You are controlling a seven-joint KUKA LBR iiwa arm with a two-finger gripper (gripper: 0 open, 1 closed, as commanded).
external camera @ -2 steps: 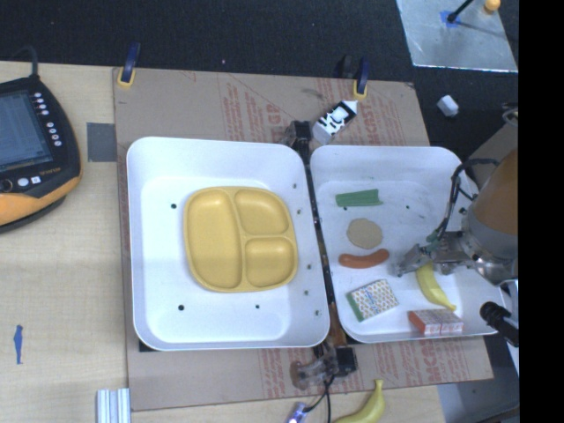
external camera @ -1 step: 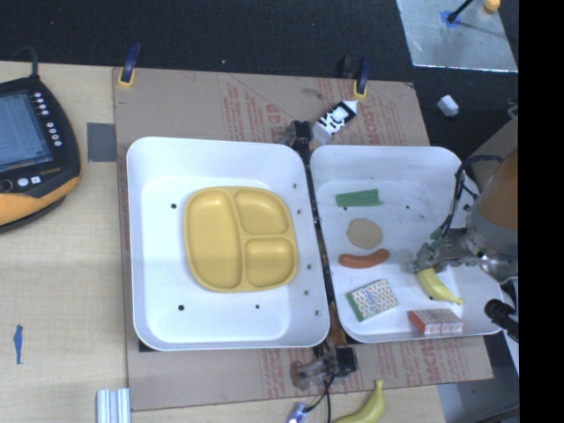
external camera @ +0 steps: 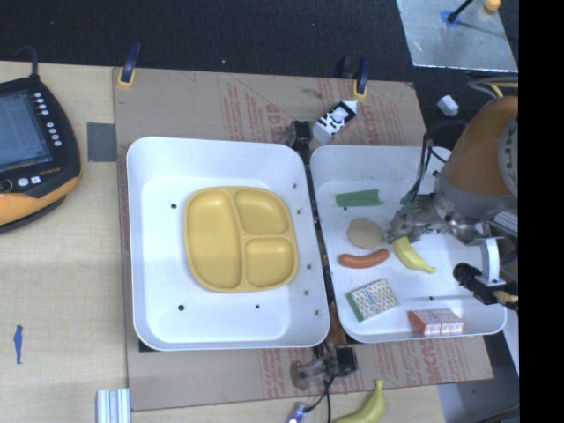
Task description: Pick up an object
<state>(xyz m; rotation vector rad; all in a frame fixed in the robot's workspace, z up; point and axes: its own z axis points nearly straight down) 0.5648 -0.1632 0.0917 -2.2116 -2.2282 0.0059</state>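
The cardboard sheet (external camera: 220,104) covers most of the bench, and everything below is placed relative to the right bin (external camera: 401,161), the shallow white one on which the arm works. Just left of it, rims touching, sits the left bin (external camera: 145,236), which holds a yellow divided tray (external camera: 240,238) near its middle. The arm (external camera: 480,161) (grey, with its orange band showing as a broad dome) leans over the right bin's right side. Far to the left of the right bin, at the bench edge, lies a teach pendant (external camera: 31,148).

The gripper (external camera: 407,227) hangs low over the middle of the right bin, just above the upper end of a small yellow banana (external camera: 412,256); whether its tips are spread or pressed together cannot be told, and nothing is visibly caught between them.

Inside the right bin, a green block (external camera: 357,198) lies toward the far wall, a tan round piece (external camera: 363,233) sits just left of the gripper, a red sausage (external camera: 363,258) lies just beneath that, a patterned box (external camera: 372,299) rests nearer the front, and a red-and-white carton (external camera: 435,322) lies along the front wall. A second banana (external camera: 366,405) lies outside, below the right bin's front-left corner.
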